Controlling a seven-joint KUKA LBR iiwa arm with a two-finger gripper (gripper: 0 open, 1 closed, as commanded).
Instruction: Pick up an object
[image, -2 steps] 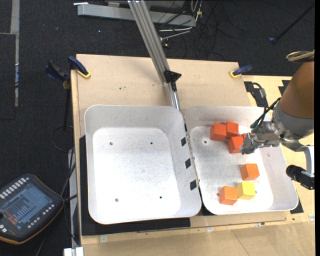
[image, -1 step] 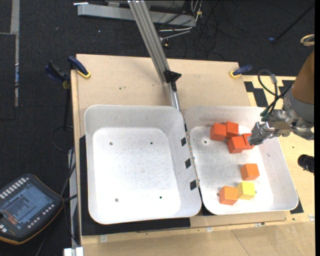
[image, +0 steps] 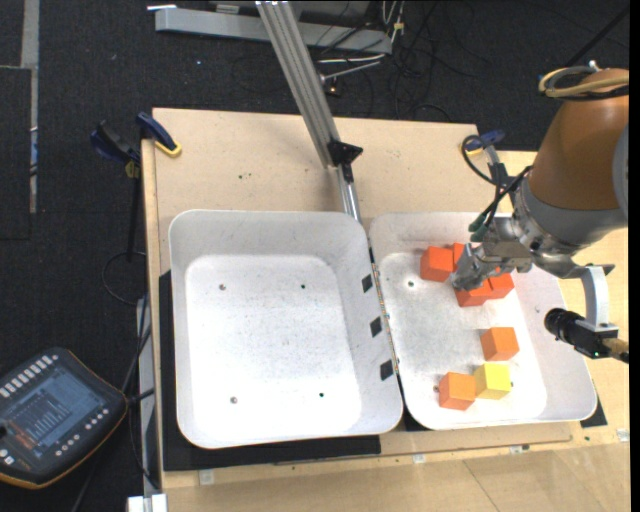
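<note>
Table (image: 260, 160) with two white bins; hand (image: 478, 272) was low in the right bin (image: 420, 400).
Its grip couldn't be told; orange blocks (image: 437, 263) sat touching it.

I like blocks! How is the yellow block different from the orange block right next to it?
The yellow block is yellow, while the orange block touching it is orange. The yellow block sits closer to the right bin's right rim; the orange block sits more toward the bin's middle. Both are small cube-like blocks of similar size, resting on the bin floor near its front edge, away from the gripper.
</note>
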